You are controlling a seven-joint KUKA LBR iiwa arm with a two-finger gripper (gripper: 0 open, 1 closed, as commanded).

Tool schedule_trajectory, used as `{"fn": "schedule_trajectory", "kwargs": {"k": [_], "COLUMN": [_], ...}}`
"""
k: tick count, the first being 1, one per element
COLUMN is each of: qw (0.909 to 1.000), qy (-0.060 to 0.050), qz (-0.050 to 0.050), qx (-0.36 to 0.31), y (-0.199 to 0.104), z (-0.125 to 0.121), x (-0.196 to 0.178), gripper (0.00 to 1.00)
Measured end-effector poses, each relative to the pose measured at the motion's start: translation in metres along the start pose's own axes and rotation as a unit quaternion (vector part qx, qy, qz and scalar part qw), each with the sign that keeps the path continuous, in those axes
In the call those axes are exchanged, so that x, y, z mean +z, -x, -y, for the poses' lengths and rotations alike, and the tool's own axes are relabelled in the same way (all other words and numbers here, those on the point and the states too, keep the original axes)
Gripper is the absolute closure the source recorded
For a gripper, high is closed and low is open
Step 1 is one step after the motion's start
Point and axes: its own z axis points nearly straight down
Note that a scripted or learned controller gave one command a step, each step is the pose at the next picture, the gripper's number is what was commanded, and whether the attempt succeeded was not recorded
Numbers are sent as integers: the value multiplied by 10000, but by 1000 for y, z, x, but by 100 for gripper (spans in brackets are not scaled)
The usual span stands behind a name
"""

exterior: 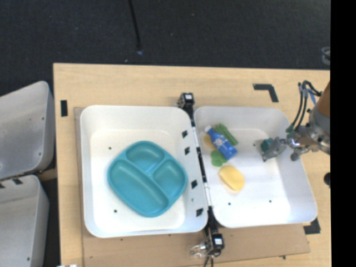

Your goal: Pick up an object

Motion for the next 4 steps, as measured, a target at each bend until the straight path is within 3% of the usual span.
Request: {"fn": "schedule_trajectory", "kwargs": {"k": [1, 3, 4], "qw": [10000, 10000, 10000], "qy": [58, 64, 74], "qz": [13, 19, 19], "qx": [-19, 1, 17], "y": [-1, 7, 7], "z": [-2, -3, -3], "x": [-8, 101, 91], "gripper": [0, 0, 100]}}
